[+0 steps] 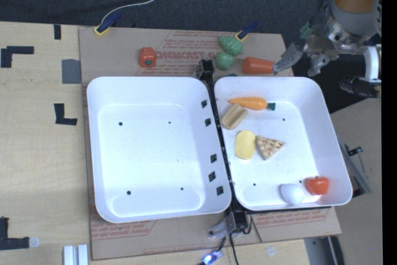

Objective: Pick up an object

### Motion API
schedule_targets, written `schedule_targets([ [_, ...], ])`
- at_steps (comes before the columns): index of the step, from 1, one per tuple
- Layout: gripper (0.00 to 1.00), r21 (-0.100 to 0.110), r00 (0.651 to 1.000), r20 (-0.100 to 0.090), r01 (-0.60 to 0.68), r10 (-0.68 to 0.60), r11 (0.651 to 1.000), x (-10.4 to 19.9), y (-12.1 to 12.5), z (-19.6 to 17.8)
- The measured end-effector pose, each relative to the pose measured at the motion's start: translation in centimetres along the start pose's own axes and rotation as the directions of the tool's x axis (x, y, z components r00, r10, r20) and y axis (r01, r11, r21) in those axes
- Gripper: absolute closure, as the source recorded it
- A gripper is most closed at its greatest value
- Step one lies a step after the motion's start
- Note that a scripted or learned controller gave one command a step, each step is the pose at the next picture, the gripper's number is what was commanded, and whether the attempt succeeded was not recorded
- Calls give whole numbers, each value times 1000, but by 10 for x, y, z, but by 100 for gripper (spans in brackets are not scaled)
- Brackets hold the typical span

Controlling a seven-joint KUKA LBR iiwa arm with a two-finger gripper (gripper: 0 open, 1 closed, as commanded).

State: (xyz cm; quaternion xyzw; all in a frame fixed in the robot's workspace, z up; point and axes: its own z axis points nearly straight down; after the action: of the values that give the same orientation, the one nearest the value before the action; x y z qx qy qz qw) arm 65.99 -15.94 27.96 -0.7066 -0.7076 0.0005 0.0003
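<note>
Two shallow white bins sit side by side on a cardboard sheet [186, 46]. The right bin [325, 133] holds a carrot [248, 103], a tan bread piece [233, 116], a yellow piece [245, 144], a wedge-shaped cracker [269, 147], a white egg [291, 193] and a red tomato [318, 185] touching it in the near corner. The left bin [99, 133] shows bare floor. Beyond the bins lie a red piece [147, 57], green pieces [229, 49] and an orange-red piece [257, 65]. The gripper [304, 62] hangs past the right bin's far rim, fingers spread, gripping nothing.
</note>
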Motion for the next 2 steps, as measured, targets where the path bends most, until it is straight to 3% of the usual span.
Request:
schedule_targets([
  [1, 0, 12, 1000, -2, 2, -2, 1000, 16, 6, 169],
  [2, 0, -1, 1000, 0, -2, 2, 1000, 14, -35, 196],
])
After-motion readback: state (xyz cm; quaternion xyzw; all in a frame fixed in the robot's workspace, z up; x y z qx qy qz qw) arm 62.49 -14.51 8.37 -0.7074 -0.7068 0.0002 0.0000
